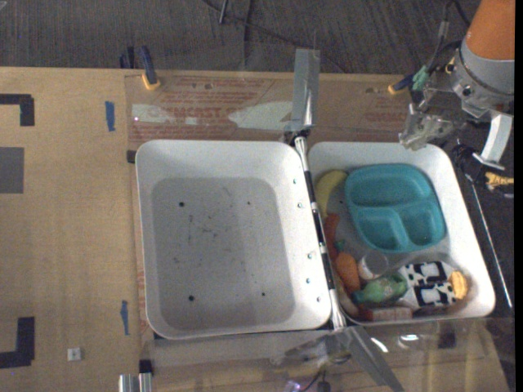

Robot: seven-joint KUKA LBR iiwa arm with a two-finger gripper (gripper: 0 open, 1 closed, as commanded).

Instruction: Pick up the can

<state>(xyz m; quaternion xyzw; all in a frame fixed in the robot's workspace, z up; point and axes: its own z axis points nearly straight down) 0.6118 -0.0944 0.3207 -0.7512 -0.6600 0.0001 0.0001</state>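
1. Step in hand: approach, not yet begun in earnest. Two-finger gripper (418, 131) hangs over the far rim of the right-hand shallow white bin (472, 219), nothing seen in it. How wide it stands: cannot tell, too small and cluttered.
2. Likeliest can: small grey round-topped metal cylinder (373, 265), upright by the look of it, well apart from the gripper, toward the near side of the bin and a little left of it. Identification is a judgement, since the top is blurred.
3. Between gripper and can: teal three-compartment plastic tray (395, 207), its near edge just beside the can.
4. Crowding the can, farther from the gripper: orange carrot-shaped toy (347, 272) on the left, green crumpled item (380, 290) touching or nearly so, black-and-white cow-patterned carton (429, 282) to the right.
5. Next move calls for: travel across the tray, then a straight descent with a narrow spread; little room on either side, so neighbours are likely to get nudged.
6. Count: bins, two, the other being the left-hand white bin (163, 219). Tray, one. Can, one. Carrot, one. Carton, one. Green item, one. Yellow banana-shaped toy (329, 188), one, left of the tray.
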